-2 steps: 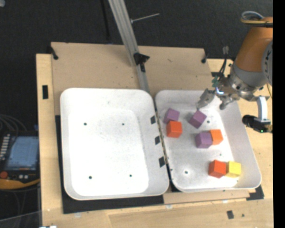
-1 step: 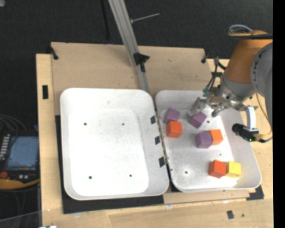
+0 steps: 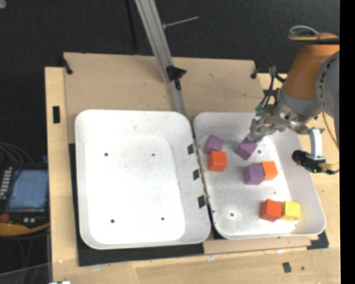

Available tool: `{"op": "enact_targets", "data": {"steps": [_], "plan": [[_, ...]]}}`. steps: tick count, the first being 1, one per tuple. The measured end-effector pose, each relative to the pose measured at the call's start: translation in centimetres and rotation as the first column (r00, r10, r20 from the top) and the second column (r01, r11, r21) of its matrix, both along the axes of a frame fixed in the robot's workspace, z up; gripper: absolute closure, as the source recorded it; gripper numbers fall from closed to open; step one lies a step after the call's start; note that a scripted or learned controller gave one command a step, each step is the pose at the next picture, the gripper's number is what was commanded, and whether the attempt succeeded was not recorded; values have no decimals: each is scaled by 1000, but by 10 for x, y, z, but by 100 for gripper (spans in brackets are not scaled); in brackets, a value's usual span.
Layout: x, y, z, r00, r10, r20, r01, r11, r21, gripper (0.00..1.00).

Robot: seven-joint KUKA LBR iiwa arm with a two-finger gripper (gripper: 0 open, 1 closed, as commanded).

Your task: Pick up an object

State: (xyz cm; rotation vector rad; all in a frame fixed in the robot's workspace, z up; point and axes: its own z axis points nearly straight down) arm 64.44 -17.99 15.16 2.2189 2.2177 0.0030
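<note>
The arm (image 3: 310,76) shows a rounded orange band above a grey wrist section. Thin cables run beside the wrist, and the tool (image 3: 257,132) below is small, grey metal.

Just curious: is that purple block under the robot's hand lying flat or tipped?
Tipped. The purple block sits at a slant directly below the hand, unlike the flat blocks nearby in the right bin.

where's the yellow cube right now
The yellow cube sits in the right bin, near its front right corner, touching a red-orange cube on its left in the camera view, well away from the gripper.
</note>
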Motion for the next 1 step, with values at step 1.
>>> {"op": "enact_targets", "data": {"steps": [1], "plan": [[4,7,48,1000,3,2,-3,1000,1,100]]}}
